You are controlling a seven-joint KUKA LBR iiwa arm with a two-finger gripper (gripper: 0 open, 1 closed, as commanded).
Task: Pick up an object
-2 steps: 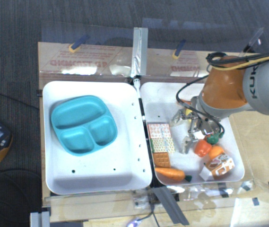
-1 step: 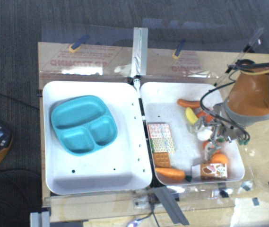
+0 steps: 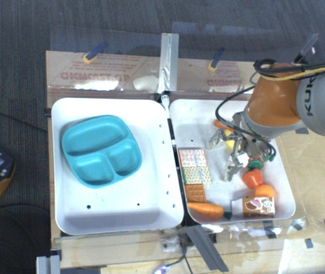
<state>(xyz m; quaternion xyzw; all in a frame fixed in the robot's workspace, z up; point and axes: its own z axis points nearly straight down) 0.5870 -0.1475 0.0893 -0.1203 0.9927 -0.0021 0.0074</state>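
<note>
The left bin holds a teal divided tray; the right bin holds a carrot, a patterned box and the gripper, its state unclear.

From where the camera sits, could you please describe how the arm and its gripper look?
The arm is grey with a broad orange band above the wrist and dark lettering on its side. Black cables loop around the wrist. The gripper below looks metallic grey and small.
</note>
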